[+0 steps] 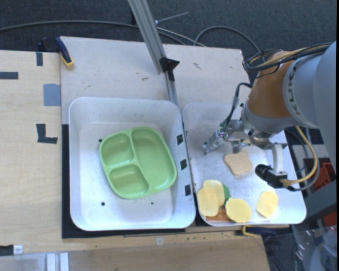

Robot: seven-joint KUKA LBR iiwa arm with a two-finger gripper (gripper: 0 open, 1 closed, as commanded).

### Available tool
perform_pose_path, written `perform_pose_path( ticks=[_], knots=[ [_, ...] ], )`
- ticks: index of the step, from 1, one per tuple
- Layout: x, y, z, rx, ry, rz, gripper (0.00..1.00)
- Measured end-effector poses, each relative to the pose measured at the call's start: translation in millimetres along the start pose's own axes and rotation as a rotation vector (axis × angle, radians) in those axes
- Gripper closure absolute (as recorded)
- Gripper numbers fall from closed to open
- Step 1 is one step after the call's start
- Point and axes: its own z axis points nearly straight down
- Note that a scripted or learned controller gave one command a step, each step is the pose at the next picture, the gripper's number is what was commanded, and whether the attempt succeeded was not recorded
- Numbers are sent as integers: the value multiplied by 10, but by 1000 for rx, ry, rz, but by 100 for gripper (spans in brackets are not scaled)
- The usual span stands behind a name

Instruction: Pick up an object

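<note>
My gripper [222,147] hangs over the upper part of the right bin [199,117], open, with nothing between its fingers. A tan bread-like slice [238,164] lies just below and to the right of it, apart from the fingertips. Along the bin's front lie three yellow pieces: one at the left [211,196], one in the middle [238,210] and one at the right [266,204]. A small green piece [226,191] peeks out from behind the left one.
The left bin [79,151] holds a green divided plate [137,162]. A metal pole [150,30] slants down to the wall between the bins. The grey arm [288,95] and its cables cover the right bin's far right side.
</note>
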Motion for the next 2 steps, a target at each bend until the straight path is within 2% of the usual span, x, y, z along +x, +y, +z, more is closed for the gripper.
perform_pose_path(
  ticks=[1, 2],
  knots=[
    [-13, 14, 496, -12, -5, 1, 0],
    [0, 21, 370, -13, -2, 0, 100]
  ],
)
